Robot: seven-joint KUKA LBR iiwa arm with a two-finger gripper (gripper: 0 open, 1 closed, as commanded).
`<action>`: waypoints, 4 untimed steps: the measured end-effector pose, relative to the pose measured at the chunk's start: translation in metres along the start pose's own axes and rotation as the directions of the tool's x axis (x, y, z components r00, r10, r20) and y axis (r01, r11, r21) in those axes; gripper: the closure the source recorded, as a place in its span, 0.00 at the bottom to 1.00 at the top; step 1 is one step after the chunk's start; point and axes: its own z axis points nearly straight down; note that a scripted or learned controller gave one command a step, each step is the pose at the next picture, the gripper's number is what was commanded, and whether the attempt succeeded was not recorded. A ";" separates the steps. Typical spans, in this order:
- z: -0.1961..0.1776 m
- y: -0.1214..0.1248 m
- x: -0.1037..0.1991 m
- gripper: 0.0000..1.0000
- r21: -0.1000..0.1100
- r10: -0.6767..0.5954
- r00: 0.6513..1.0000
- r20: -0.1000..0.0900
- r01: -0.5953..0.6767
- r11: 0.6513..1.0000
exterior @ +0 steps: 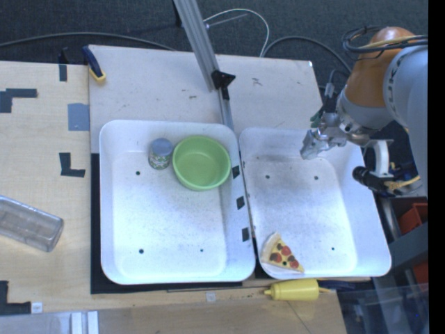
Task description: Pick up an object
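Right now I'd swing the arm (pixel 389 82) down across the right bin (pixel 361 214) so my gripper (pixel 311 147), whose closure I cannot tell, drops squarely over the pizza slice (pixel 281 252) lying flat near its front-left corner

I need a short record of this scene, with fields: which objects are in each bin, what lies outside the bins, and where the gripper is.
left bin: green bowl, small can beside it
right bin: toy pizza slice at near left corner
outside bins: yellow mustard bottle at front edge; clear plastic container on its side, far left
gripper: over far edge of right bin, nothing visibly held
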 end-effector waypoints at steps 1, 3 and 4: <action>-0.062 0.005 0.006 1.00 0.000 0.000 1.000 0.000 0.000 1.000; -0.099 -0.001 0.064 1.00 0.007 -0.004 1.000 -0.002 0.004 1.000; -0.085 -0.010 0.112 1.00 0.008 -0.004 1.000 -0.002 0.004 1.000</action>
